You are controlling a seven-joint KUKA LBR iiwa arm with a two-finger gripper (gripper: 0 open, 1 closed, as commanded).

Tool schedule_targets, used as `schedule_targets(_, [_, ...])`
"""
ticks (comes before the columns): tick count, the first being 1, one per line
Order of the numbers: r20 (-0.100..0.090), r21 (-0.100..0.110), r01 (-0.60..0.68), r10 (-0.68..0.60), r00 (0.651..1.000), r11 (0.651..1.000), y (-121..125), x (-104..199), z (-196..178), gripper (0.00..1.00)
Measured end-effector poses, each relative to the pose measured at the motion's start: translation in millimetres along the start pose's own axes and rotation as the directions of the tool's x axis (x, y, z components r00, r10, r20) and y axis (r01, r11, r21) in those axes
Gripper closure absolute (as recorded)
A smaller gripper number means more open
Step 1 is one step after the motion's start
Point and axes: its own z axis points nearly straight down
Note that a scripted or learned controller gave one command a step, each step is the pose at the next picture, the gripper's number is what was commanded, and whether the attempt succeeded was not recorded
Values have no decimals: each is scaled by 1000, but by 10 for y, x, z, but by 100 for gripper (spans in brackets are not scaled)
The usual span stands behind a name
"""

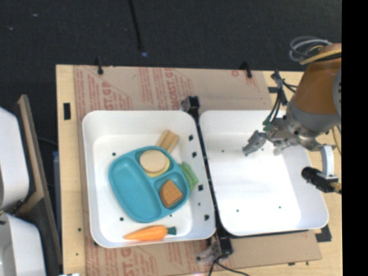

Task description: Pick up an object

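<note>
**Two-bin worktop: objects in left bin, tool over right bin**

Item 1. Blue sectioned tray (135,191), lying flat in the left bin (95,154), roughly centred and turned at an angle. Its upper compartment holds a round tan biscuit-like disc (154,161); its lower right compartment holds a brown square waffle-like piece (171,193); the long left compartment shows bare blue.

Item 2. Tan wooden-looking block (168,140), just beyond the tray's upper edge, touching or nearly touching the disc's compartment.

Item 3. Small green piece (190,176), wedged against the tray's right edge, near the bin's right wall.

Item 4. Orange carrot with green top (150,233), lying on its side along the near wall of the left bin, just below the tray, green end pointing right.

Item 5. Tool (259,144), above the upper part of the right bin (270,211), well apart from all listed objects. Fingers point left and downward in view; whether they are spread or pressed together cannot be told. Nothing is seen between them.

Item 6. Arm, grey with orange band (316,88), entering from the right, cables looped at its top.

Item 7. Worktop (132,88), pale board with red printed lettering, carrying both bins side by side; black clamps sit at the seam between them.
</note>
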Motion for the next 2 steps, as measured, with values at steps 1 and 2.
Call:
schedule_targets(1, [0,4,0,0,1000,1000,8,-117,187,0])
schedule_targets(2, [0,3,0,0,1000,1000,43,-161,248,0])
